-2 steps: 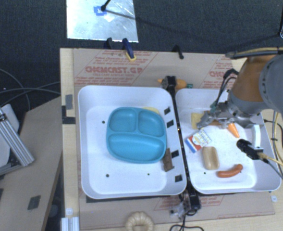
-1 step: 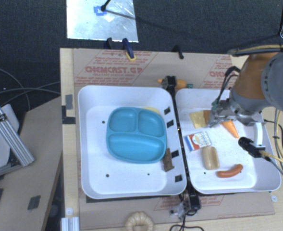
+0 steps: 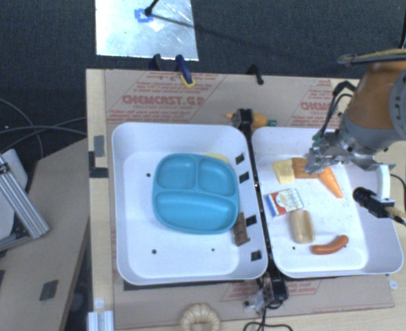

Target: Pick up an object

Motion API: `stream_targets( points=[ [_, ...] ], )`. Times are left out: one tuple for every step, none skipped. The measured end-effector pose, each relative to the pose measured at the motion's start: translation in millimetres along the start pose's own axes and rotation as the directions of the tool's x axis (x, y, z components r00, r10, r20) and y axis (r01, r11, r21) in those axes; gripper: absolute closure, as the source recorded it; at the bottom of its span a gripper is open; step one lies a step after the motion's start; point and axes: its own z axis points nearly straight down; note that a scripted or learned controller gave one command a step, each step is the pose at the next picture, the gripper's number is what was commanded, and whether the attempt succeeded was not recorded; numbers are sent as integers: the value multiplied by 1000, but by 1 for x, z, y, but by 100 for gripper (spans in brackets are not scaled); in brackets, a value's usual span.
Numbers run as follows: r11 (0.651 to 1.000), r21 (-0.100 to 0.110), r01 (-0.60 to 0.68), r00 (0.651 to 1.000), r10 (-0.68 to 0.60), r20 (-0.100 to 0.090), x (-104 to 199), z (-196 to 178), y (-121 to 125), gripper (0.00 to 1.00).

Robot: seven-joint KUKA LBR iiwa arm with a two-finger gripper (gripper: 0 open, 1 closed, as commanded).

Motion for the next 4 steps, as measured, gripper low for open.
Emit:
stream_targets(
  points=[
    [1000,0,1,1000,-1,0,1,-45,-2,100],
    [1000,1,2,1000,-2,0,1,-75,0,100],
    [1000,6,4,1000,-4,-1,39,-80,-34,100],
    [1000,9,5,1000,-5,-3,91,-69,-63,100]
  ],
)
